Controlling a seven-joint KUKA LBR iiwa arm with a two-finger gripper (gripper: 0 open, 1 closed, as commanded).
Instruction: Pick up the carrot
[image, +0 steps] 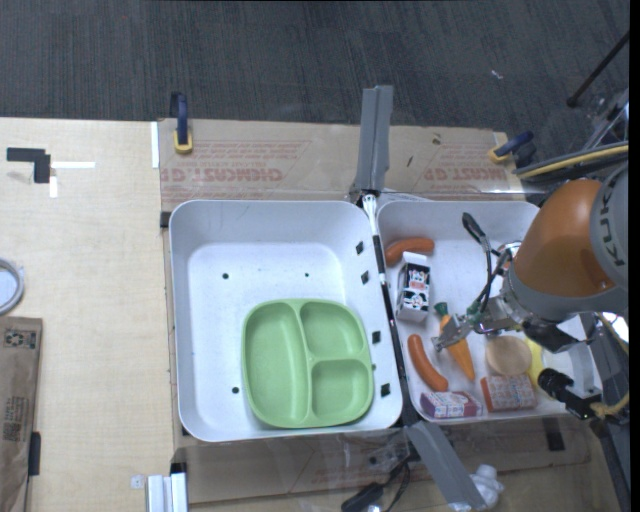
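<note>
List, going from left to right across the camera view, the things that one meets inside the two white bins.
green divided plate → milk carton → carrot → round beige food piece. I left out things that overlap these in the order.

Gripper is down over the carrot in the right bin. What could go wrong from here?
1. The gripper sits near the carrot's green end, not its middle, so the carrot may pivot or slip when lifted.
2. A sausage lies close beside the carrot and could get nudged or caught instead.
3. The bin is crowded, so a slip may scatter neighbours.
</note>
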